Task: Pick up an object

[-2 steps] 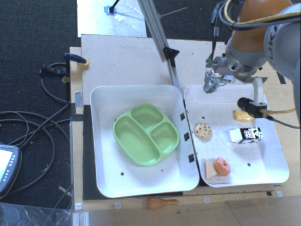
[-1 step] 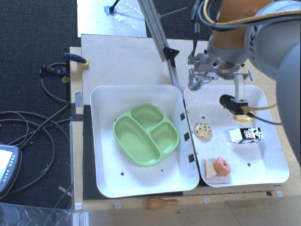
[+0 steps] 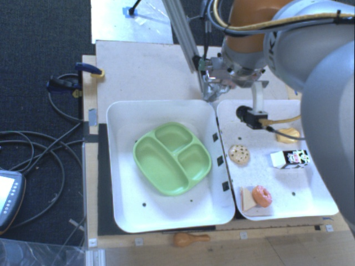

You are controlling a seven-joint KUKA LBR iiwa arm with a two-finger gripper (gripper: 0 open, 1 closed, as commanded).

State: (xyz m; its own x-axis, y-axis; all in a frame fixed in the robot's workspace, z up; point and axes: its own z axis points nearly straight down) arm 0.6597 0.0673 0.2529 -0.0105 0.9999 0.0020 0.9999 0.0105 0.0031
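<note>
1. nearest to me is the big grey arm (image 3: pixel 321 65), bulking in from the right and hanging over the far edge of the right bin (image 3: pixel 310 206), with its orange band (image 3: pixel 258 10) up top.
2. the claw (image 3: pixel 212 93) sits low at the far end of the wall the two bins share. from here i cannot tell what it is doing, and i see nothing carried under it.
3. the left bin (image 3: pixel 125 204) has a green divided plate (image 3: pixel 173 158) lying flat in the middle.
4. the right bin has the small stuff: a speckled cookie (image 3: pixel 239 154) near the shared wall, a donut (image 3: pixel 262 195) resting on a tan cracker (image 3: pixel 247 199) toward the front, a little black-and-white carton (image 3: pixel 290 159) further right, and something yellow (image 3: pixel 289 134) half hidden by the arm.
5. any of these would do for the pick. the cookie looks the easiest reach, being closest to the claw and well apart from its neighbours.
6. my guess is it is light, stiff and thin, lying flat, so the claw would need to come straight down and pinch across its rim. a real one would crumble if squeezed hard.
7. the donut looks rounder and easier to pinch across its ring, though the cracker may drag along.
8. a small wooden piece (image 3: pixel 191 238) lies on the bench in front of the bins.
</note>
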